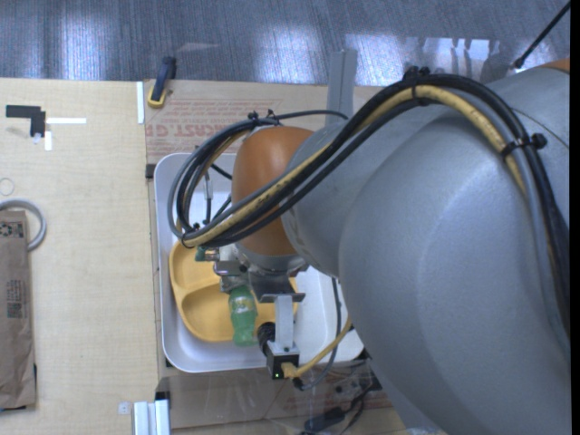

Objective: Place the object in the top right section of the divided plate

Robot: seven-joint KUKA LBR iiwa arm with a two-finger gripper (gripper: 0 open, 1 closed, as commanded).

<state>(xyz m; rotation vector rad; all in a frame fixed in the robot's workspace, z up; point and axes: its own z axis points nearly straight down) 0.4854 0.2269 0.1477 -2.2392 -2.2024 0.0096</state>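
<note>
**Risk of misplacement over the divided plate**

Arm [435, 243] bulk hides most of the white bin [168, 270], so you cannot verify the plate's top right section from this view. Judge the main hazard as a release into the wrong compartment or onto a divider. The yellow divided plate [195, 302] shows two sections left of the wrist. The gripper [243, 284] stands above the plate; whether its fingers are apart or together cannot be told. The green bottle [243, 320] sits at the plate's near edge, just below the gripper.

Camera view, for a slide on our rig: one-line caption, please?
Grey arm over a white bin, green bottle below its wrist above the yellow divided plate.
</note>
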